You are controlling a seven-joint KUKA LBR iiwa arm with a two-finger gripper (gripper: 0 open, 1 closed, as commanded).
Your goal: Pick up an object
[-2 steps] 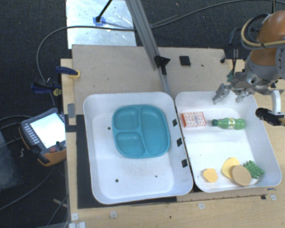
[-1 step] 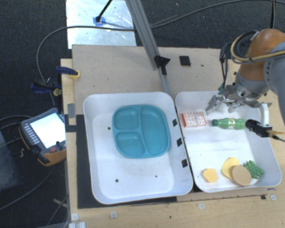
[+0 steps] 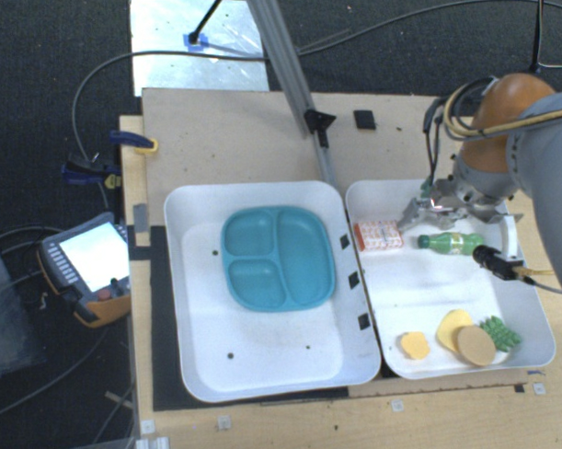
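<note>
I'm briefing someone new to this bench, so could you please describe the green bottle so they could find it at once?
Look in the right white bin, toward its far side. The green bottle lies on its side there, just below the gripper and right of the red and white box. It is the only long green thing lying flat; the other green item is leafy, in the near corner.

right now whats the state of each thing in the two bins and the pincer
plate: flat in the left bin, right way up
box: lying flat, right bin
bottle: on its side, beside the box
yellow pieces: loose at the right bin's near end
pincer: low over the right bin, above the bottle
</note>
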